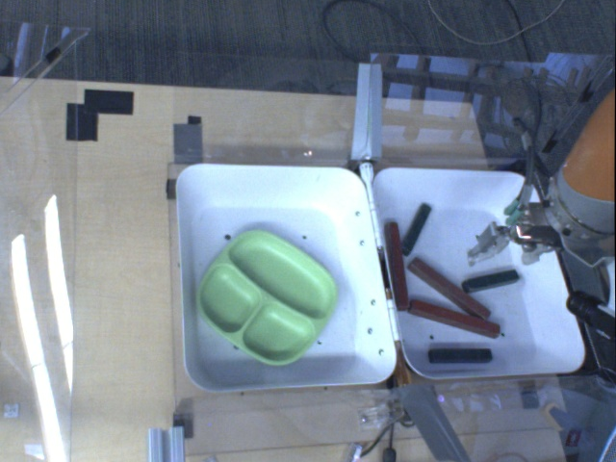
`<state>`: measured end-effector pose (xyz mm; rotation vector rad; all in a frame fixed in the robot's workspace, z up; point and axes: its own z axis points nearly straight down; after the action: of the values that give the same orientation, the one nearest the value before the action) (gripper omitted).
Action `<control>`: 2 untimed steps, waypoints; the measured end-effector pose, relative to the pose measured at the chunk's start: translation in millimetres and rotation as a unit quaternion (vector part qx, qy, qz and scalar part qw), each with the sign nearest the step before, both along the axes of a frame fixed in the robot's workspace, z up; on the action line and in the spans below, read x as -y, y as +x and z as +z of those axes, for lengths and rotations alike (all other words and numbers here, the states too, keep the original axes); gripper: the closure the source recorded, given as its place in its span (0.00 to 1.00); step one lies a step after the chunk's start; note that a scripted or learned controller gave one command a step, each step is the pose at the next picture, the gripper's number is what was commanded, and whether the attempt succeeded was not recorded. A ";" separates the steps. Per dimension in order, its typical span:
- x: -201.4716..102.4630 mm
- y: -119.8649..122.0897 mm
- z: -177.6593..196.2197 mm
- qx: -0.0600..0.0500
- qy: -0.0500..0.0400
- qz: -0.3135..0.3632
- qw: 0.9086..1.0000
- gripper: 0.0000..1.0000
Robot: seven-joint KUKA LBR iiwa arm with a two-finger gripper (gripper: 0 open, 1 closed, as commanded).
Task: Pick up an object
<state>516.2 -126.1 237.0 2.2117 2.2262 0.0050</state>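
Note:
My gripper (pixel 489 243) hangs over the right bin (pixel 452 192), in its right half, and is open with nothing between the fingers. Just below it lies a short black bar (pixel 490 280). Another black bar (pixel 416 229) lies tilted to its left. One brown bar (pixel 393 263) rests along the bin's left wall. Two more brown bars (pixel 449 288) (pixel 454 318) lie slanted in the middle. A third black bar (pixel 459 355) lies near the front wall.
The left bin (pixel 202 192) holds a green sectioned plate (pixel 269 295). A metal divider post (pixel 367 114) stands behind the gap between the bins. The arm's orange band (pixel 592 157) enters at the right edge.

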 end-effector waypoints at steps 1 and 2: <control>-30.7 -15.4 -128.0 0.012 -0.005 0.135 0.991 0.00; -26.8 -6.4 -132.9 0.016 -0.001 0.079 0.997 0.00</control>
<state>509.8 -99.3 104.1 2.0134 2.3763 0.0378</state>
